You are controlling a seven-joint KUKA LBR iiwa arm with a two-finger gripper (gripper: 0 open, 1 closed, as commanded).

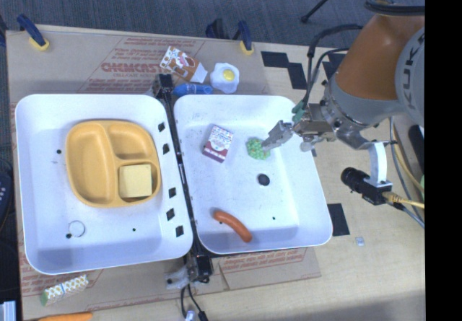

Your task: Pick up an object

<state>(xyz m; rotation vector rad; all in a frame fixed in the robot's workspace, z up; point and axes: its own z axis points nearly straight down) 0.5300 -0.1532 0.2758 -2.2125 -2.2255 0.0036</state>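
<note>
Gripper [273, 141] of mine reaches in from the right over the right bin [307, 190], its tip just at the small green broccoli-like piece [256, 148]; whether it has a hold on that piece I cannot tell. Left of the green piece lies a small carton [217, 143], a dark disc [263, 180] sits nearer the front, and an orange sausage [232, 225] lies by the front wall. Over in the left bin [36, 168], a yellow divided plate [108, 161] carries a pale yellow block [136, 181].
</note>
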